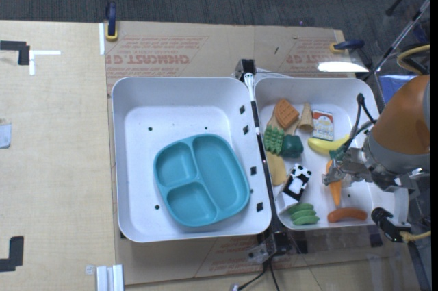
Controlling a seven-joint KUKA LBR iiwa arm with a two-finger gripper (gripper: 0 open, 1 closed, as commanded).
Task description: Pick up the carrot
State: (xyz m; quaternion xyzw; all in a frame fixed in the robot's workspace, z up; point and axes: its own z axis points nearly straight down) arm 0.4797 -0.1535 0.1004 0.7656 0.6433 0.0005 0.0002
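So far the pick looks unfinished, judging by how things lie. Carrot (335,191) is in the right bin (363,87), towards its right side, standing roughly along the bin's depth w/ its top end under the claw (340,172). Arm (404,125) reaches in from the right, orange band above the wrist, and the claw is low over the bin, right at the carrot's upper end. Whether it's open or closed on anything I can't tell (dark metal parts overlap the carrot top, too small to sort out), so no claim of a hold. Carrot appears to lie on the bin floor, not lifted. Nearby: banana (327,144) just above the claw, a reddish sausage (347,215) just below the carrot tip, pea pods (302,214) to the lower left, a black-and-white toy (297,181) left of it, plus a bread slice (285,114) and a small box (322,124) farther up. Left bin (137,98) holds a teal divided plate (200,179), not involved. Done, approx: approach and lining up over the carrot. Left: a confirmed grip, then lift clear of the bin. Crowding by banana and sausage could spoil the grasp, imo.
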